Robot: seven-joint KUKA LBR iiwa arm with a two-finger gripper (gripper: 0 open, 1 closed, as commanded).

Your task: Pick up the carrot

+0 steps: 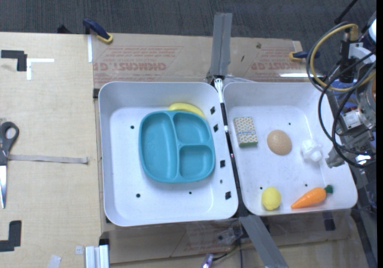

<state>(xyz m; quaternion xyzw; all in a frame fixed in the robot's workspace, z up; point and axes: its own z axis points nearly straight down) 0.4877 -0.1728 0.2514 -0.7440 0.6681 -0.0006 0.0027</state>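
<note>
The carrot (310, 197) lies in the right bin (257, 96), down at about five o'clock near the front-right corner, its orange tip pointing left and its green top toward the wall. Just to its left, at nine o'clock from it, sits a lemon (271, 198). An egg-shaped brown object (279, 142) rests near the bin's middle, with a small patterned box (245, 131) at its nine o'clock. The gripper (312, 153) hangs at the bin's three o'clock edge, well above the carrot at its twelve o'clock; nothing shows between its pale tips, and whether they are spread or closed cannot be told. The left bin (114, 159) holds a teal divided plate (177, 146), a yellow object (187, 108) peeking out at its twelve o'clock.
</note>
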